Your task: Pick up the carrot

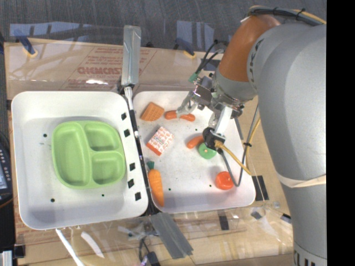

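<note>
Sitting in the near-left corner of the right bin [244, 195], the carrot [156, 187] lies lengthwise right up against the left wall, green stub pointing toward the back. Nothing is on top of it and nothing else touches it, as far as the view lets anyone tell.

The gripper [190, 106] is well apart from it, up at the back of the same bin, hanging just over a small orange piece [178, 115] beside an orange wedge [152, 112]. Whether it's open or closed honestly can't be made out from this angle, too much wrist clutter. Nothing is visibly held.

So this reads as the reach step, with the pick not yet begun. The next move probably calls for a trip across the bin to the near-left corner, then lining the jaws across the carrot's width before dropping.

Room-wise, it's a bit awkward. The wall hugs one long side of the carrot, so one jaw would have very little gap to slip into and could catch the rim. The side facing the bin's middle is open floor, which helps. On the way over, the small box [160, 141] sits between the gripper and the carrot, while the green disc [208, 152] and red round thing [224, 180] are off to the side. The green plate [89, 153] in the left bin [22, 148] is out of the way
</note>
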Controlling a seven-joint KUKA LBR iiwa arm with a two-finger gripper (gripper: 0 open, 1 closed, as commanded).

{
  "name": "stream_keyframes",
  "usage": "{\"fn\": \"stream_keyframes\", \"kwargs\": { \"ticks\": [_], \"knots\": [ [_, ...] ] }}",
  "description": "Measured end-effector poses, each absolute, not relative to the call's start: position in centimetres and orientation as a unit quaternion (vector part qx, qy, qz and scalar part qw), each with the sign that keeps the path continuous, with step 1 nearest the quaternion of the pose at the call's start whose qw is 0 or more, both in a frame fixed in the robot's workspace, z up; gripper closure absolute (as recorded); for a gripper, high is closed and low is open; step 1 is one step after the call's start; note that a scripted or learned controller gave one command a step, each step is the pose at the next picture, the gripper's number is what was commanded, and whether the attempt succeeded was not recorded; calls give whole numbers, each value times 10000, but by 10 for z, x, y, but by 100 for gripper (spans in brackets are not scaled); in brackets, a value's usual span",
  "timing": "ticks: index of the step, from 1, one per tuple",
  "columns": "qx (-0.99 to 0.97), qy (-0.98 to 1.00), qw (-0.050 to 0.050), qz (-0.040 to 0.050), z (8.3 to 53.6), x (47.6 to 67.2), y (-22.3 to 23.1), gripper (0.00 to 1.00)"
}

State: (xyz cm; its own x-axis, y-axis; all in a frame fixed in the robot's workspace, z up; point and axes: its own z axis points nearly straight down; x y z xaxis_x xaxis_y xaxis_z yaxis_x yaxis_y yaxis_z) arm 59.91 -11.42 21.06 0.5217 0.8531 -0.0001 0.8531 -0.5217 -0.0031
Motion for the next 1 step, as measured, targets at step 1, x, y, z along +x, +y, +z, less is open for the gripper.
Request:
{"fn": "stream_keyframes", "kwargs": {
  "ticks": [1],
  "knots": [
    [-7675, -6411, 26, 20, 125, 535, -176, 0]
  ]
}}
